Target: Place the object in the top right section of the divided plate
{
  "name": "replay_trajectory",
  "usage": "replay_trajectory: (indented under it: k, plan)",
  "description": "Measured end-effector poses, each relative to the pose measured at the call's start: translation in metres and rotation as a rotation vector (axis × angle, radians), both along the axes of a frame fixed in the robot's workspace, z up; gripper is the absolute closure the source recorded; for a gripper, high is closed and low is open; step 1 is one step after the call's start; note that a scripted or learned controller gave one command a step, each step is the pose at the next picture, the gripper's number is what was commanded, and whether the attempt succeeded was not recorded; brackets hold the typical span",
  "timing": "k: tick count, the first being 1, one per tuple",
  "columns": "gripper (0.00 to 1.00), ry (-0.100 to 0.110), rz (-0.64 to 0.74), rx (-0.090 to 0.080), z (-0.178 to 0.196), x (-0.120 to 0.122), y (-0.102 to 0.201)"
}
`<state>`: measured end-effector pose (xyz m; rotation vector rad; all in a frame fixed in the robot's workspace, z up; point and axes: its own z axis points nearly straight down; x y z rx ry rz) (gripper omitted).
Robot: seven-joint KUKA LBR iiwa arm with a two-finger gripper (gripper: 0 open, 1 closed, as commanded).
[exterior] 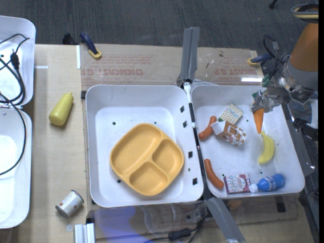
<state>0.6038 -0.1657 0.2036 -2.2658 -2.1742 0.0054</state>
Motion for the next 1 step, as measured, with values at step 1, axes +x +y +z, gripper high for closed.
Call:
replay_trajectory:
  k: [1]
  plan:
    - [1.0, -0.001, 0.156, 0.001, -0.0141, 0.0468, 0.0844]
